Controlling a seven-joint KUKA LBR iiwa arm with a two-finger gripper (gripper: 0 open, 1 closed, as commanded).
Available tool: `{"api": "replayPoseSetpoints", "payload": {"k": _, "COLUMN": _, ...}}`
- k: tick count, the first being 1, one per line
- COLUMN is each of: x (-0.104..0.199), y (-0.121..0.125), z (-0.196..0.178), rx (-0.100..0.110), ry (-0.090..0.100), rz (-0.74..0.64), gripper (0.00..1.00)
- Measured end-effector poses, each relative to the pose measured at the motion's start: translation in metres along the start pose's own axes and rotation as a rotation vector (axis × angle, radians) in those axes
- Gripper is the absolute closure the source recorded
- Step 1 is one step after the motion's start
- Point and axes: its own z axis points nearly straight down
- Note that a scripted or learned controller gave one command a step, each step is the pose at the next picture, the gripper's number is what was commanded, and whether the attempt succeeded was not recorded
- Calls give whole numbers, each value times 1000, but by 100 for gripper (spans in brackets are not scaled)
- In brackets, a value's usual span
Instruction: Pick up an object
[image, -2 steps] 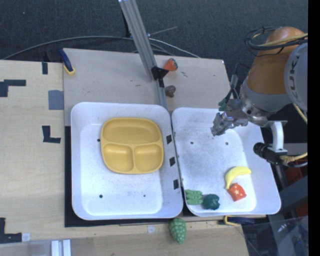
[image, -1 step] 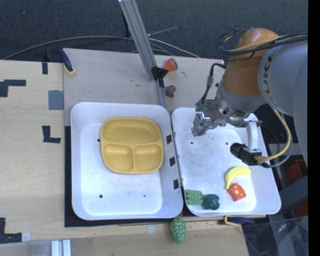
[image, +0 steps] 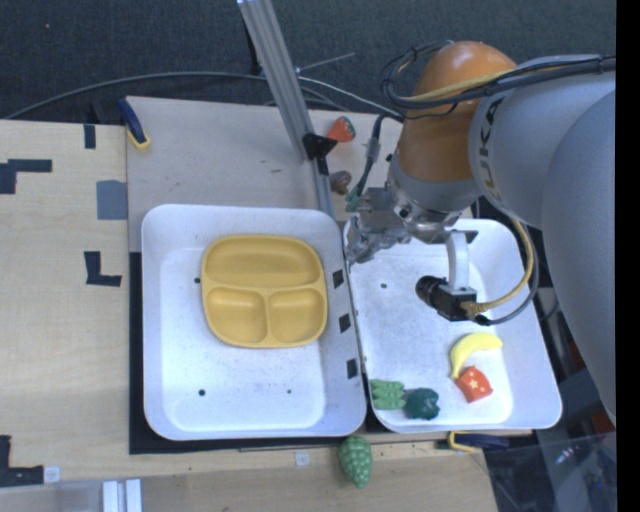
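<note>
The right bin (image: 400, 290) holds a yellow banana (image: 474, 348), a small red toy (image: 475, 384), a light green toy (image: 387, 393) and a dark green toy (image: 422, 403), all near its front edge. My gripper (image: 363, 243) hangs below the orange wrist band, over the bin's far left corner and close to the wall between the bins. It is well away from the toys, and I see nothing in it. A yellow divided plate (image: 265, 290) lies in the left bin (image: 170, 330).
A green bunch of grapes (image: 355, 458) lies on the bench in front of the bins. Behind them are a slanted metal pole (image: 285, 80), a red-orange toy (image: 342, 128) and a small brown item (image: 341, 182). A black fitting with a yellow hose (image: 445, 296) hangs over the right bin.
</note>
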Motion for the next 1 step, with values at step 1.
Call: {"api": "replayPoseSetpoints", "payload": {"k": 1, "x": 58, "y": 22, "z": 11, "rx": 1, "ry": 0, "rz": 0, "gripper": 100}}
